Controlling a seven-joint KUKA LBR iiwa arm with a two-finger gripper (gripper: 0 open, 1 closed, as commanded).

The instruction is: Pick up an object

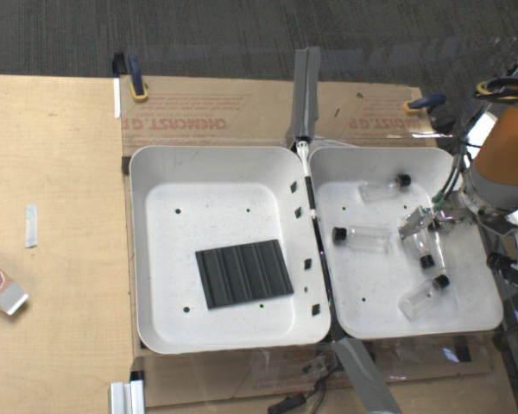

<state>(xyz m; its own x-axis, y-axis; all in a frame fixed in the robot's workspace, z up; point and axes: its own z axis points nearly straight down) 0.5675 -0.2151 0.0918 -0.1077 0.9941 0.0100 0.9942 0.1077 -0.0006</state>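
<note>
Cardboard-topped bench (52,162) w/ two white bins (155,179), dark carpet (198,15) behind; gripper (419,227) state unclear.

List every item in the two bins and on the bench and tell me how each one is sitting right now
Black ribbed mat: flat in the left bin.
Vial at back: on its side in the right bin.
Vial at middle left: on its side.
Vial by the tool: lying, tool right above it.
Vial in front: on its side.
Tube: lying on the bench, left.
</note>
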